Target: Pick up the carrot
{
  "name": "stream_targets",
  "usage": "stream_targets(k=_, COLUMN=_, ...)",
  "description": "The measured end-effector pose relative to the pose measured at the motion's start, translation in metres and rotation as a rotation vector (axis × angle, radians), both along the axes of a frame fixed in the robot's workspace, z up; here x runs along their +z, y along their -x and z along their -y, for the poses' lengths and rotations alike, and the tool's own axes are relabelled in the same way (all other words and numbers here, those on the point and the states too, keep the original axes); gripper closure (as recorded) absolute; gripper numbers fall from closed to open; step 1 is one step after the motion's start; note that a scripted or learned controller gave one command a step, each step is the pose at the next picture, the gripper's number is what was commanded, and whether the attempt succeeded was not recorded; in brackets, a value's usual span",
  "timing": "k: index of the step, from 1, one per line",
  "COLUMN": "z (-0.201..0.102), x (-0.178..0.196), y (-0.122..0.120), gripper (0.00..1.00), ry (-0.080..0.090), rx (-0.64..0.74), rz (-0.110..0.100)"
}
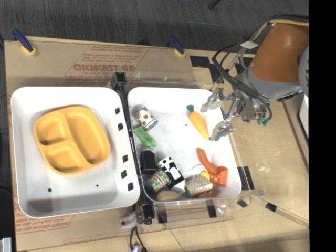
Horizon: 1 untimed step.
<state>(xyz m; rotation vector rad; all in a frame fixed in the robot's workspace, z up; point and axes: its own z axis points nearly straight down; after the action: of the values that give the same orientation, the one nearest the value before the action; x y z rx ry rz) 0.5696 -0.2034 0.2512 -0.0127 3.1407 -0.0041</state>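
Left bin (21, 140): holds a yellow divided tray (72, 139), sitting square in the middle with bare white floor around it. Nothing of the task is in this bin, so I treat it as out of play for the pick.

Right bin (173, 96): this is where the clutter sits. Along its left wall I log a small red-and-white can (145, 118), a green pod-like toy (145, 138) below it, and a dark block (147, 160). The near end is crowded: a black-and-white spotted piece (170, 168), a green can (159, 181), a brown lump (168, 195), a patterned packet (199, 185) and an orange-red handled item (212, 169), all touching or heaped together.

The carrot (198, 122) lies apart from that heap, flat on open floor in the far right part of the right bin, green top pointing away from me, tip toward the near right. Its isolation makes it a fair target, I judge; nothing leans on it.

Gripper (217, 117): hangs just right of the carrot, over the bin's right wall, fingers spread wide with nothing between them. One finger (209, 103) sits near the carrot's top, the other (220, 131) near its tip, so the opening roughly runs along the carrot, not across it. I would want it shifted left before closing.
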Motion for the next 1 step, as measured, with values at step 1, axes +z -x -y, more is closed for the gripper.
stream_targets(k=1, z=0.0066, x=-0.1591, y=-0.0455, gripper=0.00, ry=-0.002, rx=-0.130, rz=0.002)
